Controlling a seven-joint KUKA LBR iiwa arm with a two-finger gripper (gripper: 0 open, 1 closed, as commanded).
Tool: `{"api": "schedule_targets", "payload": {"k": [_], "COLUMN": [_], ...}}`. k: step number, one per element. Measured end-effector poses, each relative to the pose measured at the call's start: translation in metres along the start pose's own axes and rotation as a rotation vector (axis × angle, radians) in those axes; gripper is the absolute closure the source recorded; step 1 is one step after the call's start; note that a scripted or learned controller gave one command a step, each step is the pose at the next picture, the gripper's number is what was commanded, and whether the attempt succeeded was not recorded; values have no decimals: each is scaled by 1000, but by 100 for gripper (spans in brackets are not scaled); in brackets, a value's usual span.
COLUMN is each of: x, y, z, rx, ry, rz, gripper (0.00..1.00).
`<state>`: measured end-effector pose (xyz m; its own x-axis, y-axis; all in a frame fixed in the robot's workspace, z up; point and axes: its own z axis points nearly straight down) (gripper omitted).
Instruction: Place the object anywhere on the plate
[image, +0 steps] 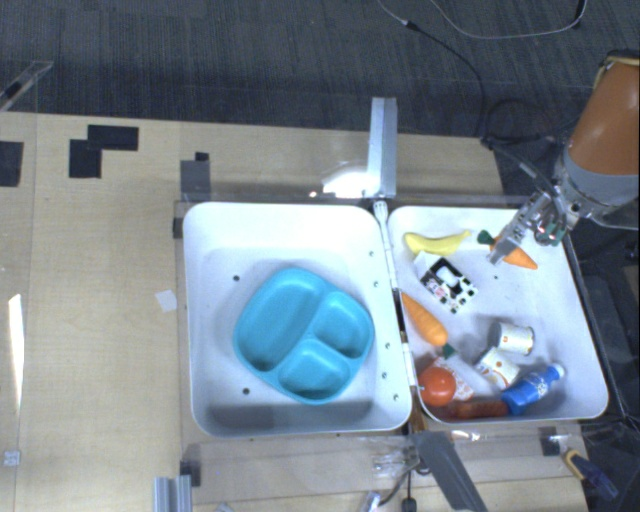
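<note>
At the near edge of the right bin (590, 330), a blue bottle (530, 388) is lying beside a red tomato-like toy (437, 383) and a dark red sausage shape (475, 408), with a small white cup (512, 339) tipped on its side just behind them. A little farther in, an orange carrot (424, 320) is lying against the divider, and beyond it a black-and-white patterned block (447, 281) is sitting near the middle.

In the left bin (205, 330), the blue compartment plate (303, 333) is sitting bare, so the placing is not yet done; by my judgement the task is only at the picking stage, with the carry across the divider and the release all left.

At the far end of the right bin, a yellow banana (438, 241) is lying near the back wall. Just to its right the gripper (512, 239) is reaching down at a second small carrot (518, 258), orange with a green top, which looks like the intended object. It is resting on the bin floor in the far right corner, touching or just under the gripper. Whether the fingers are open or closed on it cannot be told from this view.
</note>
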<state>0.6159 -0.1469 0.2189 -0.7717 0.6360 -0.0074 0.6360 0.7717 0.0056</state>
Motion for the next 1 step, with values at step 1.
{"api": "schedule_targets", "payload": {"k": [1], "x": [60], "y": [41], "z": [34], "rx": [2], "ry": [3], "rz": [59], "gripper": [100]}}
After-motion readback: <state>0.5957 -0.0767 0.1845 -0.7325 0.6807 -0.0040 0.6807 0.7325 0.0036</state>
